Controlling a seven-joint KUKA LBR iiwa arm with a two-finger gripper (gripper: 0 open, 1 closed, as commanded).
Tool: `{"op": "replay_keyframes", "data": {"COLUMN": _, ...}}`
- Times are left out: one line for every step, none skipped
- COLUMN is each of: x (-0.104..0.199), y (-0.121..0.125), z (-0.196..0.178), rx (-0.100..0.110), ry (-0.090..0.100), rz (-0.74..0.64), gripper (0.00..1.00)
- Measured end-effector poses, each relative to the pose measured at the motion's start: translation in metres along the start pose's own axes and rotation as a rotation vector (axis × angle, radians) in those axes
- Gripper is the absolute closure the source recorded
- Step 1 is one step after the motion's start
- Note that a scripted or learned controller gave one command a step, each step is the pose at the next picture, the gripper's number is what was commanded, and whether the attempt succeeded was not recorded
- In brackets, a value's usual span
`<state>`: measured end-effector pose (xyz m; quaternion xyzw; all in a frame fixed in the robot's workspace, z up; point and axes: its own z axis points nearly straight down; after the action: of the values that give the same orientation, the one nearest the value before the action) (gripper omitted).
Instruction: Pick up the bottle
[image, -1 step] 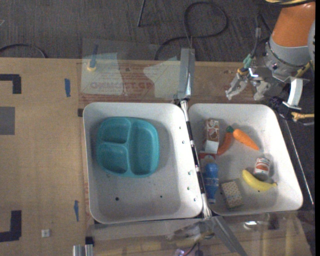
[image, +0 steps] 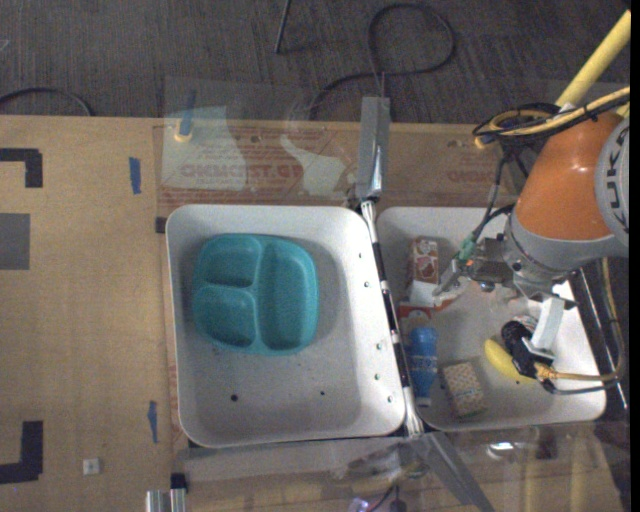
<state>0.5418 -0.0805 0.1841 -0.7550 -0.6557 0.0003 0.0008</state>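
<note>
Not picked yet: small blue plastic bottle (image: 424, 360) lies low-left in shallow white right bin (image: 480, 225), centre-right of frame. Gripper (image: 452, 283) hangs nearby, upper right of it, apart; open/closed can't tell. Grasp + lift remain.

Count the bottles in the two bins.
1: a blue bottle in the right bin, by its left wall, below the small carton in the picture. The arm covers part of that bin, so another could be hidden.

A teal divided plate (image: 256, 292) lies in the left bin (image: 300, 400). The right bin (image: 450, 225) holds a small carton (image: 425, 262), a tan block (image: 463, 388) and something yellow (image: 498, 358).
</note>
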Motion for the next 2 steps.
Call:
{"op": "replay_keyframes", "data": {"x": 0.072, "y": -0.049, "z": 0.0, "rx": 0.004, "ry": 0.0, "rz": 0.206, "gripper": 0.0}}
{"op": "replay_keyframes", "data": {"x": 0.144, "y": -0.076, "z": 0.038, "rx": -0.015, "ry": -0.013, "rz": 0.269, "gripper": 0.0}}
